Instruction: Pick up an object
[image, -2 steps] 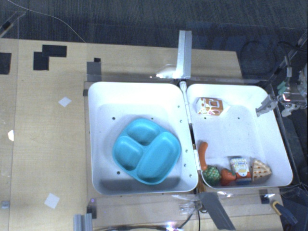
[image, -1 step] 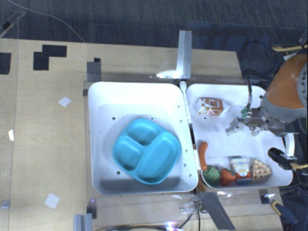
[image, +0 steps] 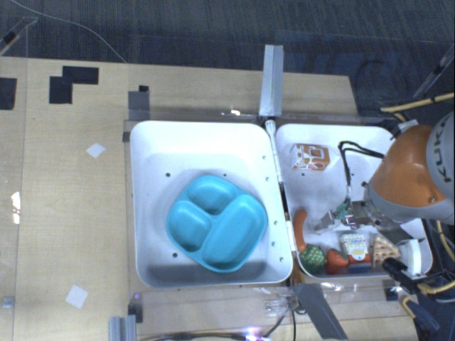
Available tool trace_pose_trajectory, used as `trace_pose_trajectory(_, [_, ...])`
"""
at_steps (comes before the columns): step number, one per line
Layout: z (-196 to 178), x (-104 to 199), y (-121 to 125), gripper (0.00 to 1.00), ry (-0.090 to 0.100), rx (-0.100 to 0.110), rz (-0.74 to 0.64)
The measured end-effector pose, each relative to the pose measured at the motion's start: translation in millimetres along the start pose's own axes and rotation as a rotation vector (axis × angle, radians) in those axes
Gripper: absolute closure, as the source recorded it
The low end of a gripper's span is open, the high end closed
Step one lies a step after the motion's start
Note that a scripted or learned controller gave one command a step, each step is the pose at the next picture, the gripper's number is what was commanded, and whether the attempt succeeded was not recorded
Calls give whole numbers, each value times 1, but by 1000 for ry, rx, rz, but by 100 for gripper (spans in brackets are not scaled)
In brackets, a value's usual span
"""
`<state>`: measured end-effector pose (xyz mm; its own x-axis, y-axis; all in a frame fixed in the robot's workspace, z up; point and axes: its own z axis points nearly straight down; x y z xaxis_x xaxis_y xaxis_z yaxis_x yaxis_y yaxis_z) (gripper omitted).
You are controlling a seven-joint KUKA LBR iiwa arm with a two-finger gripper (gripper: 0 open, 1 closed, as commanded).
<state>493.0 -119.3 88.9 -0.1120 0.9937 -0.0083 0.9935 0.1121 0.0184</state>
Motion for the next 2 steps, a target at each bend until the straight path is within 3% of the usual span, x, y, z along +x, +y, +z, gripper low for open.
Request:
trace_pose_trajectory(1, [-35,-7,57,0,11,15,-317])
trace_pose_trajectory(2, [1,0,46,0,7,7,-263])
